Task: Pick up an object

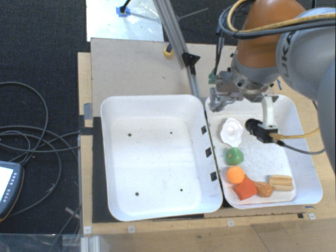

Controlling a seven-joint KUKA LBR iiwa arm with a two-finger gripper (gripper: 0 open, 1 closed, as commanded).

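Claw (218, 103) hovers at the right bin's (307, 156) far-left corner, grip state unclear, nothing seen held; nearest pick, white lump (231, 132), lies just beside it toward the near side, green ball (234, 155) and orange ball (235, 175) beyond.

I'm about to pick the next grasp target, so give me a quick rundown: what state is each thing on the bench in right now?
Gripper: over the right bin's far-left corner, holding nothing visible.
White object: lying in the right bin.
Green ball: resting below it.
Orange ball: resting, touching the red block.
Tan roll: lying flat.
Left bin: sitting flat beside the right bin.
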